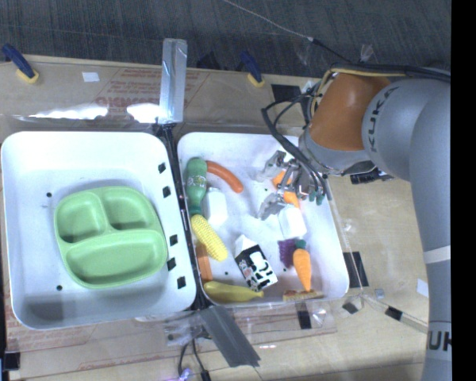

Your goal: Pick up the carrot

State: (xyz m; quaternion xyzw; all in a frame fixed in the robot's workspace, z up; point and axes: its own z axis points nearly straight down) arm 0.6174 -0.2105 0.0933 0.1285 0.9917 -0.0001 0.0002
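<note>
We see a wooden bench (381, 213) carrying two shallow white bins side by side: the left bin (16, 213) and the right bin (333, 228), their walls touching.

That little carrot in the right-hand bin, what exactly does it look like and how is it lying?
The carrot is a small orange toy, plastic by its look, with a green top. It lies flat near the front right corner of the right bin, green end toward the back, pointed tip toward the front wall. A purple item sits against its green end. The gripper is farther back in the bin, apart from it.
</note>
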